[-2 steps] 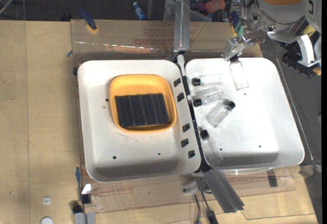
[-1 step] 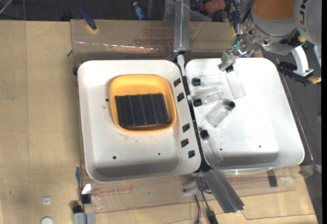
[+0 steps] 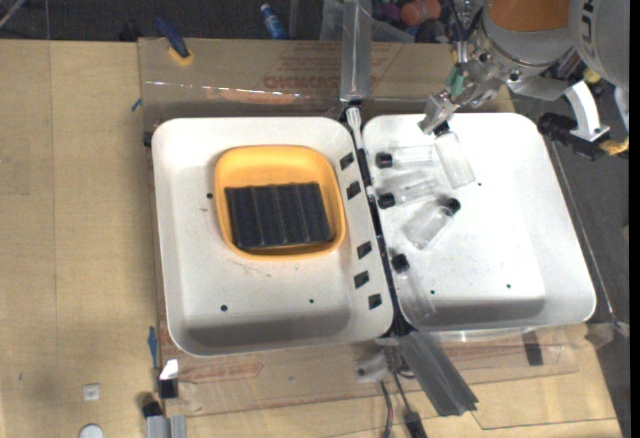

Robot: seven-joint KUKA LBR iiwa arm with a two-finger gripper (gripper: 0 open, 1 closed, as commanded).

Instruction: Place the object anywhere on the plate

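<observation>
Bottles [image 3: 425, 196] just below gripper [image 3: 438, 119]

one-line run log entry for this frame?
stage: pre-grasp | gripper: above far edge of right bin | clear bottles: lying in right bin | plate: left bin, holds dark ridged block

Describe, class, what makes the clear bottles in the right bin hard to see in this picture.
Camera view: the clear bottles are see-through against the white right bin, so mainly their dark caps stand out; the gripper above looks slightly blurred.
</observation>
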